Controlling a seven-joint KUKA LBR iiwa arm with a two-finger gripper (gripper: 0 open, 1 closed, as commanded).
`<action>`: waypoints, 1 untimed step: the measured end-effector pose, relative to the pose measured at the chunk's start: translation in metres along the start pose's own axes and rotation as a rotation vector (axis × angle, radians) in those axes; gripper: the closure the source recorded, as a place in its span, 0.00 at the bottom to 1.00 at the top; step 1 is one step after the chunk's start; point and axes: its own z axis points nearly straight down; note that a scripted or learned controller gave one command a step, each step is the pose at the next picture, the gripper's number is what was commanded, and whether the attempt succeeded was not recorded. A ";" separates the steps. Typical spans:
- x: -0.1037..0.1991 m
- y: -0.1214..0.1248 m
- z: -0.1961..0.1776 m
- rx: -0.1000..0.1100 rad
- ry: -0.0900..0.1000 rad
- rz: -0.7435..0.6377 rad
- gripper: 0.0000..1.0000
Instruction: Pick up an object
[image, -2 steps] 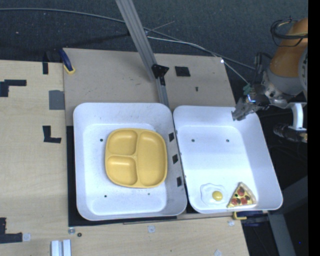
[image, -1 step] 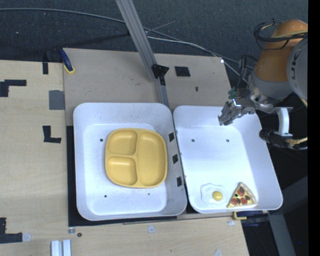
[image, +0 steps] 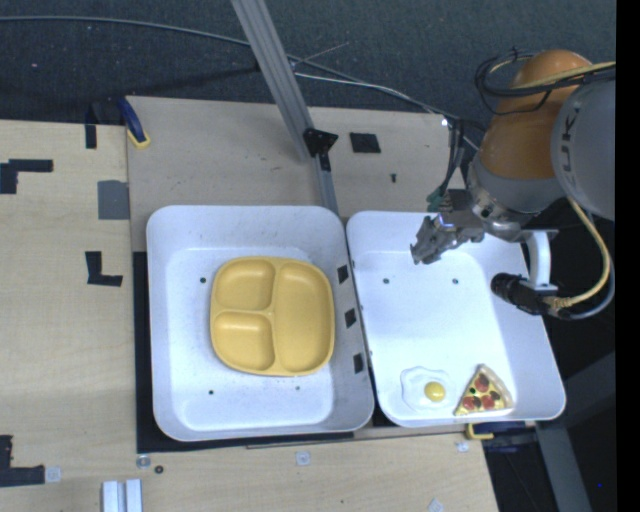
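Grey arm (image: 560, 120) from right, hand (image: 432, 243) over right bin (image: 520, 330)

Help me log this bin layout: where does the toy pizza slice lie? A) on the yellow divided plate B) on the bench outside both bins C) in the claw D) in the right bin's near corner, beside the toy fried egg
D: the toy pizza slice lies in the right bin's near corner, just right of the toy fried egg.

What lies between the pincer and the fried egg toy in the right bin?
Only bare white floor of the right bin separates pincer from fried egg, in the camera view.
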 end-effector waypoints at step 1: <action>0.052 -0.020 0.013 0.002 -0.001 0.001 1.00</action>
